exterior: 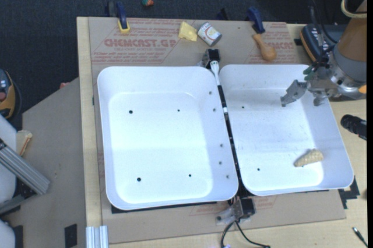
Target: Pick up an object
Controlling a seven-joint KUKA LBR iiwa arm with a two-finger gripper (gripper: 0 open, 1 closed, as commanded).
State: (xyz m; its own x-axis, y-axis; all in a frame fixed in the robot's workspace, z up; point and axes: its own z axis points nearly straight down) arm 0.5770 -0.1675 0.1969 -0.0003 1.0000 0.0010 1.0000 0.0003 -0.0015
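Right now | end effector (303,92) over right bin (262,124), far side, fingers apart, nothing held | yellowish object (308,158) near-right corner | centre above it, then descend straight

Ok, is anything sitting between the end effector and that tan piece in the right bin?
Nothing visible. The end effector hangs over the upper right part of the right bin, and the tan piece lies near that bin's lower right corner. Between them there is bare white bin floor.
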